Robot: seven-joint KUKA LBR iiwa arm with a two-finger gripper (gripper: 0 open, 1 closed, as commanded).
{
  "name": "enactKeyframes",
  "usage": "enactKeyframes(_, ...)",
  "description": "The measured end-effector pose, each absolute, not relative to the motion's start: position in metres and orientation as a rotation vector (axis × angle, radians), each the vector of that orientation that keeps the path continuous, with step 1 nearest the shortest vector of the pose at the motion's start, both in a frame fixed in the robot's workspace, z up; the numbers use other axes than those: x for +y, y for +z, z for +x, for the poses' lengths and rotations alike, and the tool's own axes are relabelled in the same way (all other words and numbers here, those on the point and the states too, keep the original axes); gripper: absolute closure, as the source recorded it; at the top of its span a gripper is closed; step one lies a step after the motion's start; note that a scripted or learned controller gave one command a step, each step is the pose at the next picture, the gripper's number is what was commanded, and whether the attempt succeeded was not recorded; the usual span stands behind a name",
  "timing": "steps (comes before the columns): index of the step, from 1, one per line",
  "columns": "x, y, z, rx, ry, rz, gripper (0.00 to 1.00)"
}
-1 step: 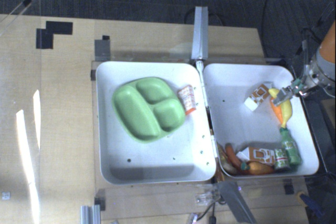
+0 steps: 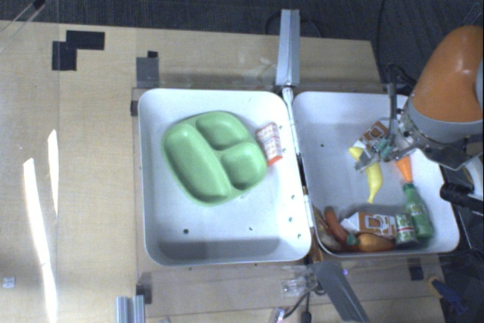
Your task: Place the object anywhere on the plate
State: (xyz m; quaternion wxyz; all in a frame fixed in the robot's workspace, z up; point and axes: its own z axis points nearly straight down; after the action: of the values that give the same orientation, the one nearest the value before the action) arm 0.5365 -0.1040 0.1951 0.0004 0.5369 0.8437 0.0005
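We take the green plate in the left bin as our landmark. The gripper hovers far to the right of the plate, low over the right bin, just above the yellow banana – probably the object to pick. Whether it is spread or closed, we cannot tell. To do this step well, we think the gripper should come down centred on the banana and avoid the small packet beside it. The arm reaches in from the side opposite the plate, wrist pointing down.
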Motion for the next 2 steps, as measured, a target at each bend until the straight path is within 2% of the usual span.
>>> enactKeyframes(1, -0.069, 0.237, 0.508, 2.595, 0.002, 1.768, 1.0)
enactKeyframes(2, 0.036, 0.198, 0.504, 2.549, 0.0, 1.838, 1.0)
